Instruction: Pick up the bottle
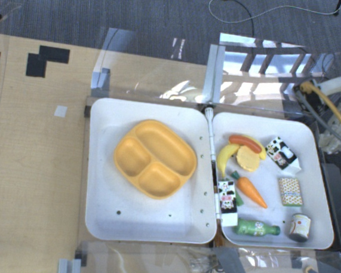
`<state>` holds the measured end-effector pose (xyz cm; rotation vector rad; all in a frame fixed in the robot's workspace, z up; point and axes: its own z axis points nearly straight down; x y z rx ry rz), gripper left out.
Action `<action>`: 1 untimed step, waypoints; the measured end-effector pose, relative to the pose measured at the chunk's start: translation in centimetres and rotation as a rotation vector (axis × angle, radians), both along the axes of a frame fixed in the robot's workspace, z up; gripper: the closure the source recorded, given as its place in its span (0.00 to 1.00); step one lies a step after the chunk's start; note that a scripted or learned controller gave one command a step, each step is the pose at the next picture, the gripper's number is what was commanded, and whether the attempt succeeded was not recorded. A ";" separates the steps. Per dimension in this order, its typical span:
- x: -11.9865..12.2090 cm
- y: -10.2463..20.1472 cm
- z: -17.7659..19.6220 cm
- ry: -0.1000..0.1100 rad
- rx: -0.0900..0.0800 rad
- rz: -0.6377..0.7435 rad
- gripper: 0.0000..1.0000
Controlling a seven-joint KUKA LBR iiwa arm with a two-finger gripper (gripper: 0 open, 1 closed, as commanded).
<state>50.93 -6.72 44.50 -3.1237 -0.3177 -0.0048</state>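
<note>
A pale wooden bench (29, 167) fills the left and lower parts of the view, with black square markings (46, 60) toward ten o'clock. Beyond it, along twelve o'clock, lies dark grey carpet (141, 7) with a thin black cable (236, 13) looping across it. Bright patches of light (187, 92) and glare fall on clear panels just above centre.

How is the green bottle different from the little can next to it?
The green bottle lies on its side along the bin's near edge; the can appears to stand upright. The bottle is long and slim with a narrow neck, while the can is short and stubby. The bottle is bright green, the can pale with a dark top. Both sit in the right bin.
</note>
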 end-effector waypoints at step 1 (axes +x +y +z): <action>0.0 0.0 0.0 0.000 0.000 0.000 0.00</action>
